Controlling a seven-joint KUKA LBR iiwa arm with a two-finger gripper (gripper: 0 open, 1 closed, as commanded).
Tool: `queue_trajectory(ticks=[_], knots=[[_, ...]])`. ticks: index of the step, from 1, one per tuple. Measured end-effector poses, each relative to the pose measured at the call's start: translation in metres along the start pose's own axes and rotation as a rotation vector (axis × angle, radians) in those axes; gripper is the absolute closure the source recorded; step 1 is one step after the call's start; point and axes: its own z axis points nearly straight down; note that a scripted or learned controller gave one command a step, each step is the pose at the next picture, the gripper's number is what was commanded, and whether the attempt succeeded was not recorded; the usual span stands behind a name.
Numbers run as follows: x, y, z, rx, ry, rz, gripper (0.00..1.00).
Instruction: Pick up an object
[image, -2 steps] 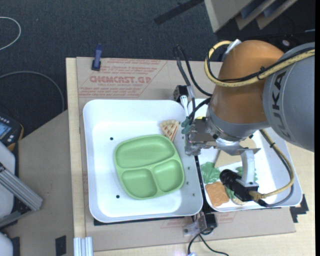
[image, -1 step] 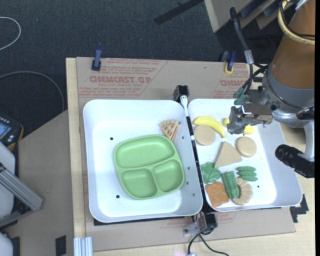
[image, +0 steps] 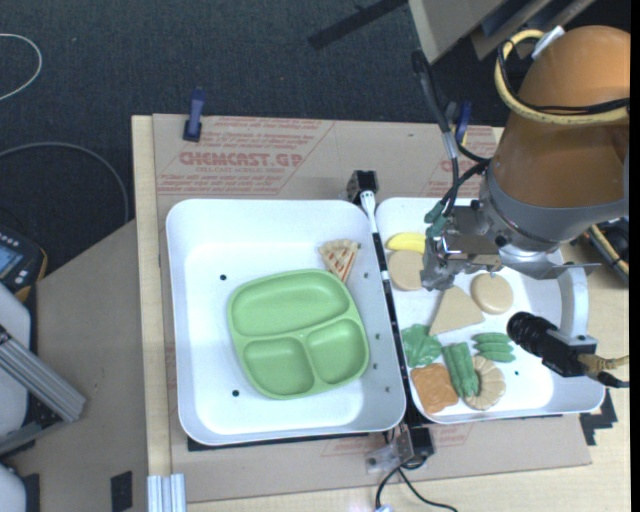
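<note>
My gripper (image: 436, 278) hangs low over the upper left part of the right bin (image: 565, 402). It stands just right of a tan disc (image: 404, 270) and below a yellow banana (image: 405, 242). A beige wedge (image: 457, 311) lies directly under and in front of it, and a cream round piece (image: 492, 292) lies to its right. I see nothing lifted between the fingers. The arm's orange and grey wrist hides the bin's far right part.
Further forward in the right bin lie a green leaf (image: 420, 347), a green bean (image: 460, 370), a pea pod (image: 493, 347), an orange square (image: 434, 388) and a round cracker (image: 487, 385). The left bin (image: 190, 300) holds a green divided plate (image: 296, 330) and a pizza slice (image: 340, 258).
</note>
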Motion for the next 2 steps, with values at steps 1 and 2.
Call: queue_trajectory(ticks=[1,2], knots=[[0.088,0.0,0.092,0.002,0.001,-0.004,1.0],[0.14,0.001,-0.062,-0.021,0.007,-0.007,1.0]])
